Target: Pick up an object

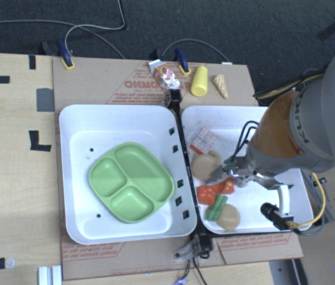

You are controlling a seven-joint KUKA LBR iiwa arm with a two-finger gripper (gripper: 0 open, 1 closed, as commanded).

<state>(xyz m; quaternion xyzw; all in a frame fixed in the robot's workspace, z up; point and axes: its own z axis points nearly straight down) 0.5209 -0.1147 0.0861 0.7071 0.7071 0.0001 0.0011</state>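
Note:
The right bin (274,221) holds a tan round food piece (204,166), a red piece (214,190), a green piece (217,207), a beige round piece (228,217) and a small white and red packet (204,141). My gripper (229,172) hangs low over the bin's left half, just right of the tan piece and above the red one. Its fingers are hidden by the wrist and the clutter.
The left bin (75,129) holds a green divided plate (131,181). Beyond the bins on the cardboard lie a yellow bottle (199,81), a small carton (164,76) and a tan cone (221,86). The arm's grey and orange body (292,129) covers the right bin's far right.

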